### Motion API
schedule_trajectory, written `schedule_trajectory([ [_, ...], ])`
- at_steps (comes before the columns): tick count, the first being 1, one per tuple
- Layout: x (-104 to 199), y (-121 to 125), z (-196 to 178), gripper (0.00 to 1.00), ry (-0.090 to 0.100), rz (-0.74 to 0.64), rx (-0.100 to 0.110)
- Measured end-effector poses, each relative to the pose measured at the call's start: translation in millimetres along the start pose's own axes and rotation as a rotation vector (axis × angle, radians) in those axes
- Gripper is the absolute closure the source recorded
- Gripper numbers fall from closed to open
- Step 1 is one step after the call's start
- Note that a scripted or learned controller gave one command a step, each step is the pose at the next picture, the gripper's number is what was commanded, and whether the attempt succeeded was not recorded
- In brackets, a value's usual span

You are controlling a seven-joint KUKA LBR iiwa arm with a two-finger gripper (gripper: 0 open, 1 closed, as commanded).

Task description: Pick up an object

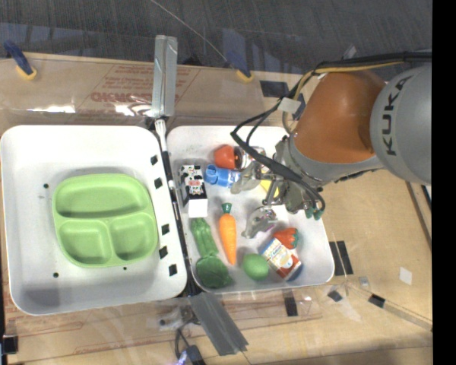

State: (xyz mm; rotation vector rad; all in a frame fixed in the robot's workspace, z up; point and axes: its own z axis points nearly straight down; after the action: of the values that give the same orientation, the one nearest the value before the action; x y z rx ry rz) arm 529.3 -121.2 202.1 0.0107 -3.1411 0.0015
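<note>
My gripper (260,220) hangs low over the middle of the right bin (323,258), reaching in from the right under the grey arm with its orange band (336,116). Just left of it lies an orange carrot (227,236) with a green top. A red and white carton (281,254) lies just below and right of it, and a green ball (255,267) sits at the bin's front. A yellow piece (265,185) peeks out beneath the wrist. Nothing can be seen held.
The right bin also holds a red tomato (226,157), a blue item (220,177), a black-and-white cow toy (191,179), a white block (197,207), a cucumber (203,236) and a dark green lump (211,272). A green divided plate (104,219) lies in the left bin (23,204).
</note>
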Motion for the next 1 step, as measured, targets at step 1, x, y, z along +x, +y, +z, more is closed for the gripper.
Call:
schedule_trajectory([
  [1, -8.4, 28.2, 105.6, 0.00, -0.008, -0.235, 0.001],
])
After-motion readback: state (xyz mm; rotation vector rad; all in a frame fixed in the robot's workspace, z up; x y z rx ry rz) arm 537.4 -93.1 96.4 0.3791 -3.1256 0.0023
